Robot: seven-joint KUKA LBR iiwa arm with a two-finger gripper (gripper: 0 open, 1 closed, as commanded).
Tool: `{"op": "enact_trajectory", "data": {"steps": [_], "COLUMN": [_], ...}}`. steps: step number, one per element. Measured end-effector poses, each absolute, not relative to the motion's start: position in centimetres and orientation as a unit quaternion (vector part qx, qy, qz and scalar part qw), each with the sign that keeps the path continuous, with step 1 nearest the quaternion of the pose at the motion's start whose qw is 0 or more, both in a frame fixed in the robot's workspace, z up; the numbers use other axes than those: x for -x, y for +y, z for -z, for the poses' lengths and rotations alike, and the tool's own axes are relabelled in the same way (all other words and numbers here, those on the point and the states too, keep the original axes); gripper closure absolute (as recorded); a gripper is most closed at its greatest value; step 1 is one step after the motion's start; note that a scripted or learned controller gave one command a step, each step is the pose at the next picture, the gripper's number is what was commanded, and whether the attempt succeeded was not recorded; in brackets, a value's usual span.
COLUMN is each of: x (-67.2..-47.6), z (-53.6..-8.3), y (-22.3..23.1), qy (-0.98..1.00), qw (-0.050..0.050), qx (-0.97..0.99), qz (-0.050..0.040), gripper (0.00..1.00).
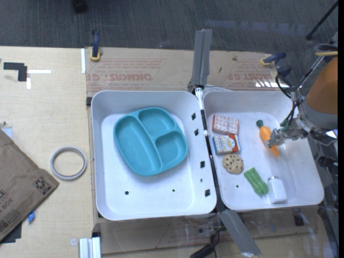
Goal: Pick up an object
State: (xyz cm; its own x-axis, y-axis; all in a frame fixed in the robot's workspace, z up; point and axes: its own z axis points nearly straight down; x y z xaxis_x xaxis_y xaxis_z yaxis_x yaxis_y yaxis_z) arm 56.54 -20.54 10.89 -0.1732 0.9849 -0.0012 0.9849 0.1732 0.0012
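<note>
gripper (pixel 278 138): we saw it in the right bin (pixel 301 195), right by the toy carrot (pixel 265 133) | fingers: we could not tell | blue plate (pixel 150 141): left bin (pixel 105 160)

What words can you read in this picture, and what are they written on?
"CHEMCAST GP", upside down: red print on the brown paper behind the bins, repeated behind the right bin.
"BOX": on the cardboard box at the left edge; the letters above it are cut off.
The two small packets in the right bin: print too small to read.
</note>
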Motion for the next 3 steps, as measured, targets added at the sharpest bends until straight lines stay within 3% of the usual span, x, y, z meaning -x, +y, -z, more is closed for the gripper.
{"op": "enact_trajectory", "data": {"steps": [1,2,3], "x": [-54.1,-58.7,-63.0], "z": [-13.4,-19.9,-20.8], "y": [-20.0,-15.0,-9.9], "qy": [0.782,0.705,0.687], "qw": [0.0,0.0,0.0], "qx": [-0.623,-0.709,-0.726], "qz": [0.0002,0.0006,0.001], "gripper": [1.0,1.0,1.0]}}
